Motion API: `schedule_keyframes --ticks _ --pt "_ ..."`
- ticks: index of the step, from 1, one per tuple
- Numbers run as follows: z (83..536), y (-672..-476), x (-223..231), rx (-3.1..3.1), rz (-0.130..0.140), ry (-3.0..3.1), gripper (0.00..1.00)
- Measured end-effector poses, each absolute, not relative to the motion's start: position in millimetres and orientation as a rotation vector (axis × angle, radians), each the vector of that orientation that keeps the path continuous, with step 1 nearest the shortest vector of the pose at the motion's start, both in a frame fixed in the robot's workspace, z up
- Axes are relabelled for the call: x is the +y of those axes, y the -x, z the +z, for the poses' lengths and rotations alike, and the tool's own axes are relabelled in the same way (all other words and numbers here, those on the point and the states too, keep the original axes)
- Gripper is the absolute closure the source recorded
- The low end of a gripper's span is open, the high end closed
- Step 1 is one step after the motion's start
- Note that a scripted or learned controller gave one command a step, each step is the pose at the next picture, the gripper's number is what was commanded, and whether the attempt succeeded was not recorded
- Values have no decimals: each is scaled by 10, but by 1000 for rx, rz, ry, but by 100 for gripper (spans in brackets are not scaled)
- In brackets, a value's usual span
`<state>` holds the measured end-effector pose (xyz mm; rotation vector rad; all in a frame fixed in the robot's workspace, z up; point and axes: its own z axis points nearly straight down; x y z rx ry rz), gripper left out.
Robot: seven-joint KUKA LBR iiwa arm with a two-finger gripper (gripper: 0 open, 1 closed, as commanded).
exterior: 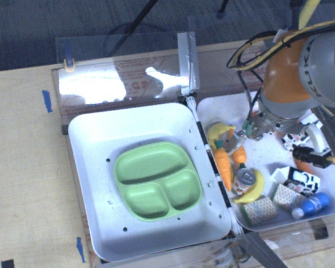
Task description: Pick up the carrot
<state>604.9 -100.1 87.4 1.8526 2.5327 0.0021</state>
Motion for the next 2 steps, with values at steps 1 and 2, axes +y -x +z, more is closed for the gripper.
schedule_keyframes --ticks 1,2 --pt "985 -6063 -1000 2528 8 -1853 100" --pt "2228 -6264 -1082 2679 2 -1636 100"
